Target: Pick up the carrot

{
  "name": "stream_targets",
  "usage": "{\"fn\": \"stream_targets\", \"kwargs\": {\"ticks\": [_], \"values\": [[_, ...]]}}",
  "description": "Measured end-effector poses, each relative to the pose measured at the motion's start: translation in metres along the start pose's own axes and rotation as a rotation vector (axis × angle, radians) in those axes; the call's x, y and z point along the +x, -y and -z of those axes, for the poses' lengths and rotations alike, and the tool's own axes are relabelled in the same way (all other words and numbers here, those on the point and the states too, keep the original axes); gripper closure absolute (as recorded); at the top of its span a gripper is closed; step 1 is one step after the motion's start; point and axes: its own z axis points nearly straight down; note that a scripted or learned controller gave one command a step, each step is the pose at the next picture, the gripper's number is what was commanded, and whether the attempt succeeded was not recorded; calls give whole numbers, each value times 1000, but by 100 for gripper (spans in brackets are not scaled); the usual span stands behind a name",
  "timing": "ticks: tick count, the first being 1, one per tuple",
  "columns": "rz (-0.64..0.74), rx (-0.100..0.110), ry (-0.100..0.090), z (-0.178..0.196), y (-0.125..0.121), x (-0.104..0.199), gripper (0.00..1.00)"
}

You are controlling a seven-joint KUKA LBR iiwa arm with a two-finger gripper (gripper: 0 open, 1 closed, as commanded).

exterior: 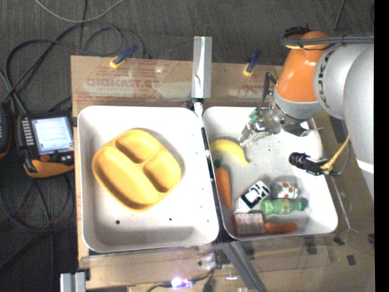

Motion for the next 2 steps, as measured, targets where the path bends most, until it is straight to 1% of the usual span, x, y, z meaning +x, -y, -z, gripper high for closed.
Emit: {"fn": "stream_targets", "kwargs": {"ticks": [1,2], "values": [[55,0,0,39,67,29,100],[-56,2,-1,39,83,100,100]]}}
